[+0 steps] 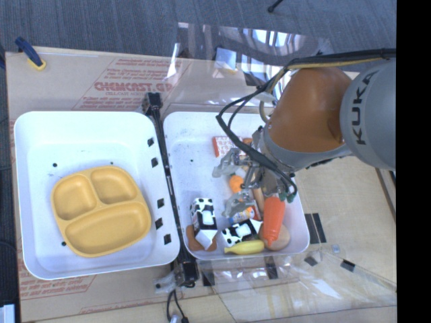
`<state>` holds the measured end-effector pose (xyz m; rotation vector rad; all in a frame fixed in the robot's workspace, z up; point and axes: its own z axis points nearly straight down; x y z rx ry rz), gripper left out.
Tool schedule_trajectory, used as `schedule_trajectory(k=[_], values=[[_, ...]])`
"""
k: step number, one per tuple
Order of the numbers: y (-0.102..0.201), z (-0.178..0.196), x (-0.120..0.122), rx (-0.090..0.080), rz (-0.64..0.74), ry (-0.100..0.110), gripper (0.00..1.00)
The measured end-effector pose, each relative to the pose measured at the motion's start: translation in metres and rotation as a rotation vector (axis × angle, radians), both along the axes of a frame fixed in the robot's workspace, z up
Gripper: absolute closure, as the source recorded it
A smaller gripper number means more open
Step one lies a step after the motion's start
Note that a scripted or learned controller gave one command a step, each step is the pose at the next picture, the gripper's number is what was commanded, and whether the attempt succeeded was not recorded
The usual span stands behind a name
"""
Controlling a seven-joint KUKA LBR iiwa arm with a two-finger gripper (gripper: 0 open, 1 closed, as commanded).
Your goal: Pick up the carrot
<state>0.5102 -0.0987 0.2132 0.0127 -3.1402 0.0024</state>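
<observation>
The jaws (254,192) hang low in the right bin (176,180); I cannot tell their opening. The carrot (273,221) lies just beside them, near the banana (244,247). Crowding toys could block a clean grasp.

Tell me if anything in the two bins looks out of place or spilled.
Nothing looks spilled. The toys are just crowded into the right white bin's near corner, the orange carrot among them, while the yellow divided plate sits alone in the left bin.
</observation>
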Motion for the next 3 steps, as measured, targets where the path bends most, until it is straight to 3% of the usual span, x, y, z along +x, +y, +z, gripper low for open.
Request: schedule_trajectory(k=[1, 2, 3], values=[[-0.065, -0.122, 0.027, 0.0, -0.063, -0.006, 0.0], [-0.063, -0.111, 0.028, 0.001, -0.055, -0.006, 1.0], [0.01, -0.051, 0.011, 0.002, -0.363, -0.005, 1.0]])
